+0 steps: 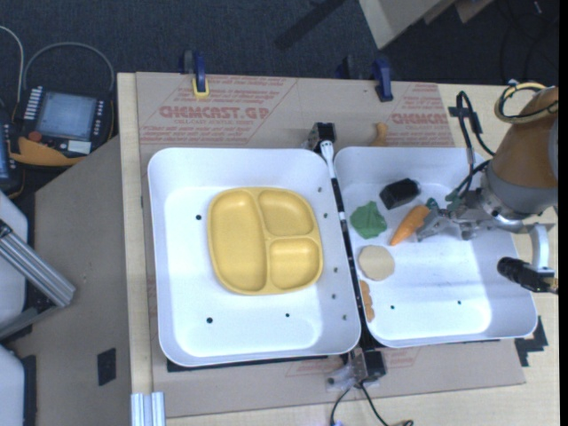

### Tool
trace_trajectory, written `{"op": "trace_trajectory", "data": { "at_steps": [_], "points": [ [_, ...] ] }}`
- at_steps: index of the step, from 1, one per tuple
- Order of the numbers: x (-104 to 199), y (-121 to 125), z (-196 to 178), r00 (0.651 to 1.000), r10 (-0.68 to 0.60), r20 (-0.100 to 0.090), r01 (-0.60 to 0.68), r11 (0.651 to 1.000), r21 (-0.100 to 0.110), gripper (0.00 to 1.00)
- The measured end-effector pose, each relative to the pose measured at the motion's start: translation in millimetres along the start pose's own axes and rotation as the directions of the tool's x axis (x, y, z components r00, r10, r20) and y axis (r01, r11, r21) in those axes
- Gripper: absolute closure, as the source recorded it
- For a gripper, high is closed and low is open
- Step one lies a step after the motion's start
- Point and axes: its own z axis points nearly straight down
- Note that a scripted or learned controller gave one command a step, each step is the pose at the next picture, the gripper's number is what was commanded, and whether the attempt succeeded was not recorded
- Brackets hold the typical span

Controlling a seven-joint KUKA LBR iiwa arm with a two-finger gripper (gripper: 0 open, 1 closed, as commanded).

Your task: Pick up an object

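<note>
The gripper [437, 223] sits low in the right bin [444, 322], its tip just beside the upper end of the carrot [408, 224]. Whether the fingers are apart or together cannot be told at this size, and nothing shows clearly between them, so no grasp can be claimed.

Out from there, the carrot lies slantwise near the middle of the right bin. A green piece [368, 218] lies just to its left, a black block [399, 192] just above, and a pale round disc [376, 262] below the green piece. A small orange-brown bit [366, 300] rests at the bin's left rim.

The step in hand looks like the approach to the carrot, with the pickup not yet done. The next move likely calls for the tip to straddle the carrot across its narrow width, then close and lift straight up, without nudging the black block.

Count: two white bins; one yellow divided plate [264, 240] with three compartments in the left bin [177, 238]; five small things in the right bin, one of each.
</note>
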Motion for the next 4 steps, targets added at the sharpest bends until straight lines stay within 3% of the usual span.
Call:
{"op": "trace_trajectory", "data": {
  "at_steps": [1,3,4],
  "points": [
    [-1,1,-14,1.0,0.0,0.003,0.0,1.0,-0.007,1.0],
    [-8,12,-135,1.0,-0.002,0.006,0.002,1.0,-0.014,1.0],
    [-8,13,-142,1.0,-0.001,0.004,0.001,1.0,-0.009,1.0]
  ]
}}
